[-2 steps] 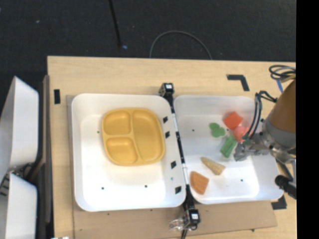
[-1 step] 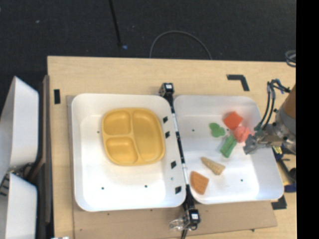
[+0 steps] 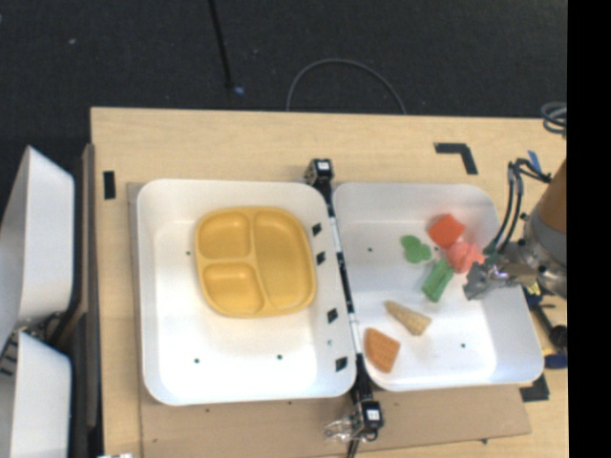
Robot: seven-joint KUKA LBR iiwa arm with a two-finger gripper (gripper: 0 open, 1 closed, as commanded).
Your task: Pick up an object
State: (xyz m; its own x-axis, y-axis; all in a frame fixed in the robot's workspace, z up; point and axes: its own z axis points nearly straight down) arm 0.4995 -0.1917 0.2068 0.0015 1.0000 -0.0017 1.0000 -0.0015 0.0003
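Wooden bench (image 3: 239, 146), dark floor (image 3: 143, 36)

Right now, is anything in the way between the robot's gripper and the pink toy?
Nothing visible is in the way. The gripper sits at the right bin's right side, right beside the pink toy. The red block lies just beyond it, and the green piece is off to the left.

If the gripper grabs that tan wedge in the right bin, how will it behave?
The tan wedge looks like a small rigid toy, so probably light and stiff. Its tapered sides may slip from a pinch. It lies flat on the right bin, so rolling seems unlikely.
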